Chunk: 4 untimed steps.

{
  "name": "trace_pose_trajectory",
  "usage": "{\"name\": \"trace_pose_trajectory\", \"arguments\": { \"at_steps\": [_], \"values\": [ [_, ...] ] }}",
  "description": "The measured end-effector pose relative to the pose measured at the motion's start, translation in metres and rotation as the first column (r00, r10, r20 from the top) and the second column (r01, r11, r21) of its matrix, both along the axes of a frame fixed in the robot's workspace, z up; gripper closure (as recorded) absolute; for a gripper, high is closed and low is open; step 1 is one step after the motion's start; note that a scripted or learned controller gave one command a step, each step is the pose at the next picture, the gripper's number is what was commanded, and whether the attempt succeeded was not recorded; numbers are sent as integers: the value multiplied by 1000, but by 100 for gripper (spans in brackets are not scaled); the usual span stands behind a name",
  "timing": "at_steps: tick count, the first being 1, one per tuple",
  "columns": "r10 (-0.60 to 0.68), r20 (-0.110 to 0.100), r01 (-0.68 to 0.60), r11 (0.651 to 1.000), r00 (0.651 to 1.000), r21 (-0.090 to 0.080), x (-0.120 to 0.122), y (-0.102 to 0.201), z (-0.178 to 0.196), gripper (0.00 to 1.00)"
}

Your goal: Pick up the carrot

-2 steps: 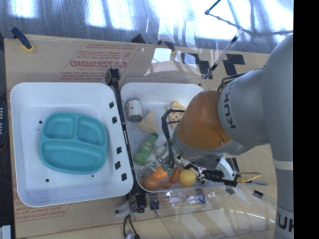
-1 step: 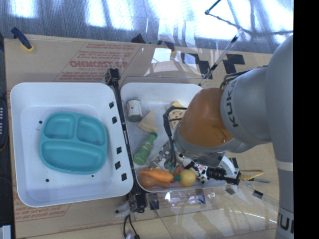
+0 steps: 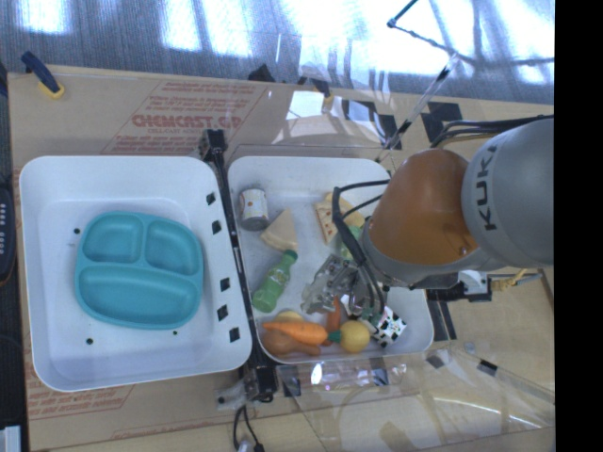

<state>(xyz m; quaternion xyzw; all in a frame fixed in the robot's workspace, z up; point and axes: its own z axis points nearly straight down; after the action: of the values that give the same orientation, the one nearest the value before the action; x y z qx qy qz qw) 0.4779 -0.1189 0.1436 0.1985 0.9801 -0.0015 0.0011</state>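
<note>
Two white bins sat on a cardboard-covered bench; the left bin (image 3: 38, 252) bore a teal divided plate (image 3: 139, 269); in the right bin (image 3: 301, 172) the orange carrot (image 3: 296, 330) lay flat near the front wall, just left of the gripper (image 3: 341, 295); its grip could not be told.

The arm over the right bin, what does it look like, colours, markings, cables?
The arm is a thick, rounded grey body with black KUKA lettering down its side. Below it sits a glossy orange band, dome-shaped from this angle. The gripper under it is a small metallic grey assembly. Dark cables loop along the arm's upper side.
</note>
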Motion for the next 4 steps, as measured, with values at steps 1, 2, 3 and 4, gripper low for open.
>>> {"name": "trace_pose_trajectory", "arguments": {
  "at_steps": [1, 2, 3, 4],
  "values": [
    [0, -1, 0, 1000, 1000, 1, 0, 1, -1, 0],
    [206, 9, -206, 978, 978, -5, 3, -10, -48, 0],
    [144, 7, -144, 990, 990, -9, 3, -6, -48, 0],
    [77, 7, -77, 997, 997, -15, 3, -3, -47, 0]
  ]
}}
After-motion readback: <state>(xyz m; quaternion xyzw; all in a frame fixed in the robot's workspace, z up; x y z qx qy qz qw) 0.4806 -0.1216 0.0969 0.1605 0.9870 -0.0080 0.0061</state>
